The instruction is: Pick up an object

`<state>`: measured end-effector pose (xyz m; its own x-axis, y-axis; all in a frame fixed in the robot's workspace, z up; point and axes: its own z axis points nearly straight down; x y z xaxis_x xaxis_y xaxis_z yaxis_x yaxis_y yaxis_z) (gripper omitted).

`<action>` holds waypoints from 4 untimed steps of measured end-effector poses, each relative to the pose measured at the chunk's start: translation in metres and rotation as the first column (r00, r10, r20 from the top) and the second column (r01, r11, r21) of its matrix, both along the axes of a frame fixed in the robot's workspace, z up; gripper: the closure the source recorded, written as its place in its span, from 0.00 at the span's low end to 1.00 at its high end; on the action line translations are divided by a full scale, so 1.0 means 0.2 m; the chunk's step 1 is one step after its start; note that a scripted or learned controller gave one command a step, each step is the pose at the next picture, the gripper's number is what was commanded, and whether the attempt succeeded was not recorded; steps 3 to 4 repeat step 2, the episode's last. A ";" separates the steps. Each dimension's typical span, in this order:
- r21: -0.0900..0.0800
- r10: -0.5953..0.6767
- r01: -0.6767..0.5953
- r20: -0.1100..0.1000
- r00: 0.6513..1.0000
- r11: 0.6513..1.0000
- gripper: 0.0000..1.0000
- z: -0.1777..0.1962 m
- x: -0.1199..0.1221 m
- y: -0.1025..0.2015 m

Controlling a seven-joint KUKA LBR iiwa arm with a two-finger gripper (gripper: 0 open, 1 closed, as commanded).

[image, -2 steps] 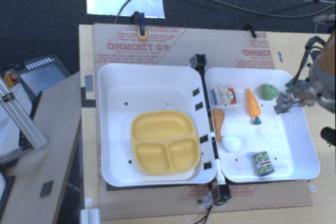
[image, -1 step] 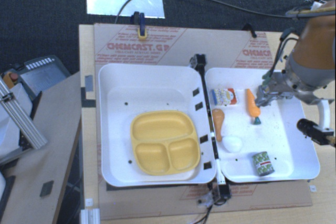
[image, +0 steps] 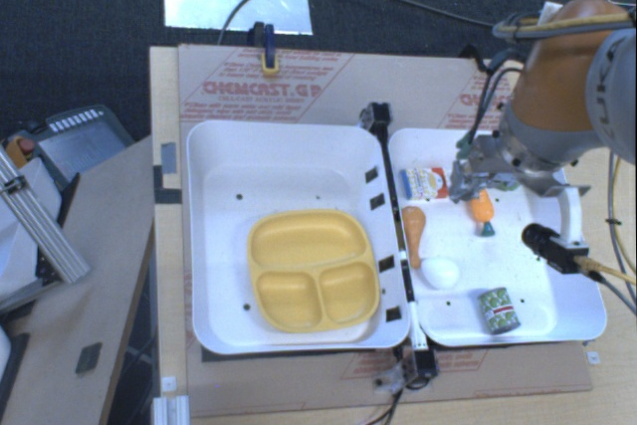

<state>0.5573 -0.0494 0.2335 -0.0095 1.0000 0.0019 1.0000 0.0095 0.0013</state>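
The right bin (image: 567,314) holds several small items. A red and white packet (image: 423,181) lies at its back left. An orange carrot-shaped piece (image: 413,229) sits along the divider, with a white egg (image: 439,272) just in front of it. A green can (image: 499,310) lies near the front. A small orange piece with a teal tip (image: 483,210) lies mid-bin. My gripper (image: 466,186) hangs low over the bin, between the packet and this small orange piece, close to both. The wrist hides how it meets them.
The left bin (image: 214,154) holds a yellow three-compartment plate (image: 311,269). A black plug with a cable (image: 549,248) hangs over the right bin's right side. A yellow clamp (image: 267,50) grips the board behind the bins. A grey device (image: 80,142) sits on the left.
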 end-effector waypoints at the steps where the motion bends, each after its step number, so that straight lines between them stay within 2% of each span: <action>1: 0.000 0.000 0.000 0.002 1.000 1.000 1.00 0.04 0.09 0.24; 2: 0.001 0.001 -0.001 0.002 1.000 1.000 1.00 0.05 0.15 0.54; 4: 0.001 0.001 -0.001 0.002 1.000 1.000 1.00 0.05 0.15 0.54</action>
